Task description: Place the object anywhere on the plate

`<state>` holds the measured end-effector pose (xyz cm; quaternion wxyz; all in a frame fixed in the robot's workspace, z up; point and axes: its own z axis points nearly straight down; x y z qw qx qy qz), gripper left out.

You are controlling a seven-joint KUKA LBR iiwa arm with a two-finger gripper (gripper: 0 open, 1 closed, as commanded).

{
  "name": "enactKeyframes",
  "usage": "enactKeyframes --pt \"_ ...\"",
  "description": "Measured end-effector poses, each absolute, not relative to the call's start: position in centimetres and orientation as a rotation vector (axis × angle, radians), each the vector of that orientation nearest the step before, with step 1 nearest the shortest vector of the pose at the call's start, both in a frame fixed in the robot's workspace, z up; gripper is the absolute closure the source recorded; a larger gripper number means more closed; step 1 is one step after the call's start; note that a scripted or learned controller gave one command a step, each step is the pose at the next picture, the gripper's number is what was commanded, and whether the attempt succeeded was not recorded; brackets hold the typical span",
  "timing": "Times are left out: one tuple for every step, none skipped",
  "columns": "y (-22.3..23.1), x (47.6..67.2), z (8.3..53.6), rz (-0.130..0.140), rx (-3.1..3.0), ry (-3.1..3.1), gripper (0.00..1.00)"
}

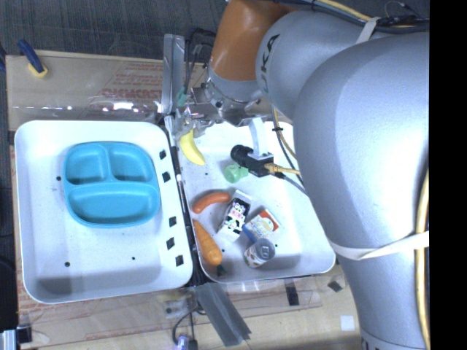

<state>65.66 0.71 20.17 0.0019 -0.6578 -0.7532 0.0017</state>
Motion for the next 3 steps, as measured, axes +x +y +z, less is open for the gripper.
enactKeyframes --pt "1.8 65.2 19.6 0.006 -1.784 -2.581 1.0" --pt "8.1 61.0 19.1 0.005 -1.814 -2.561 1.0" --pt "8.0 61.0 19.1 0.005 -1.815 -2.561 0.0"
